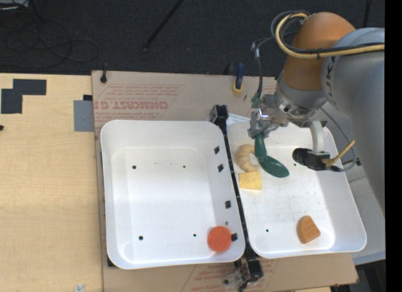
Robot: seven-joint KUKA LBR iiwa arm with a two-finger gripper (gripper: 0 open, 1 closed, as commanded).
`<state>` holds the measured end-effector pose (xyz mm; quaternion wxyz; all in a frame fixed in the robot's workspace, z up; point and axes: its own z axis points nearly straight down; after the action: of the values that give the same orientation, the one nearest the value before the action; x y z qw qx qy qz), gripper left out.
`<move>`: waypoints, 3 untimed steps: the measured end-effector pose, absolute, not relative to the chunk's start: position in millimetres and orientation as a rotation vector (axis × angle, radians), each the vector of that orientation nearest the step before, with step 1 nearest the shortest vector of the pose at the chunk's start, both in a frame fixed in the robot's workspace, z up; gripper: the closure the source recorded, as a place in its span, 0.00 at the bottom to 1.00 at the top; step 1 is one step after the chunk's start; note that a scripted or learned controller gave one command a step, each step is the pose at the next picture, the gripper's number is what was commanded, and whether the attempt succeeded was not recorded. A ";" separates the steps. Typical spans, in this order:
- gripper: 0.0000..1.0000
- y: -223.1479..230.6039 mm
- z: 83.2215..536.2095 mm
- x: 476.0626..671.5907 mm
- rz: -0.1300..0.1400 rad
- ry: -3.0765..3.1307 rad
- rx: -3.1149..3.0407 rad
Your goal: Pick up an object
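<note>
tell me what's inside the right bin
The right bin holds a green spoon below the claw, a tan croissant-like piece, a yellow block and an orange wedge. The arm covers its far corner.

Arm (326, 58) lowered; claw (259, 126) downward

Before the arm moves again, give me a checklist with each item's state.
1. Gripper over the right bin: ok, it sits above the bin's far left part.
2. Green spoon at the gripper: ok, its handle runs up to the fingertips.
3. Spoon actually clamped: cannot tell, the contact is too small to read.
4. Spoon clear of neighbours: not ok, the croissant and yellow block lie right beside it.
5. Other things out of the way: ok, the orange piece lies at the bin's near side, the orange ball in the left bin.
</note>
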<state>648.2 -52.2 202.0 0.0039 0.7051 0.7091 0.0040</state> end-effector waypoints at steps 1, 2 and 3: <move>1.00 -119.6 85.7 618.5 -0.013 2.222 2.234; 1.00 -91.9 169.0 609.4 0.003 2.224 2.219; 1.00 -36.5 213.3 646.1 0.005 2.226 2.213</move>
<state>646.1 -36.5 213.3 0.0013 0.7050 0.7092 0.0017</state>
